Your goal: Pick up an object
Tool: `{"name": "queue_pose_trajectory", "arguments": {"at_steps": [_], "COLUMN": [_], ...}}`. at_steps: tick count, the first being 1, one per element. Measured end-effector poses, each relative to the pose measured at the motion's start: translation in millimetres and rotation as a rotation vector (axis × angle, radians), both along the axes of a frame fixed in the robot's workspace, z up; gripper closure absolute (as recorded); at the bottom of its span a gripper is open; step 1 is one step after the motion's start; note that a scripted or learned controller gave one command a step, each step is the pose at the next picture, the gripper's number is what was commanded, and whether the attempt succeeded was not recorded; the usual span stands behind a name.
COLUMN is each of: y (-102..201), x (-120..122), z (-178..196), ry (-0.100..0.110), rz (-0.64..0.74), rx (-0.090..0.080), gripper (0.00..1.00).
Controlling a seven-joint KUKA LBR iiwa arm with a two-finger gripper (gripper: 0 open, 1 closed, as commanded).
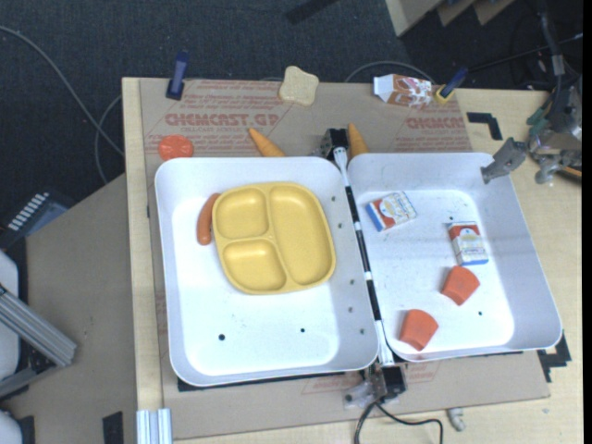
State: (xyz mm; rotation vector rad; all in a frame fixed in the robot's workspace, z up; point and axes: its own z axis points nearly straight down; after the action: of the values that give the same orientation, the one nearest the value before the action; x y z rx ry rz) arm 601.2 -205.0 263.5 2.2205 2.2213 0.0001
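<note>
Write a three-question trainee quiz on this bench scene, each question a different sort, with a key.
1. True or false: the yellow divided plate lies in the right bin.
2. Multiple choice: what lies against the plate's left edge? A) a sausage B) a small carton C) a blue clip
3. Fill in: the right bin holds two small cartons and ___ orange blocks.

Key: 1 false, it lies in the left bin. 2 A. 3 two.
</note>
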Motion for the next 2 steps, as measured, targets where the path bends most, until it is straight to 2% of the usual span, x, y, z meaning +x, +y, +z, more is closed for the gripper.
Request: {"name": "queue_pose_trajectory", "arguments": {"at_steps": [1,2], "y": [-11.0,24.9], "x": [-7.8,-64.5], "z": [-136.3,-167.8], "ry": [0.004,-0.003], "rz": [-0.001,-0.001], "rx": [0.002,-0.001], "gripper": [0.00,0.00]}}
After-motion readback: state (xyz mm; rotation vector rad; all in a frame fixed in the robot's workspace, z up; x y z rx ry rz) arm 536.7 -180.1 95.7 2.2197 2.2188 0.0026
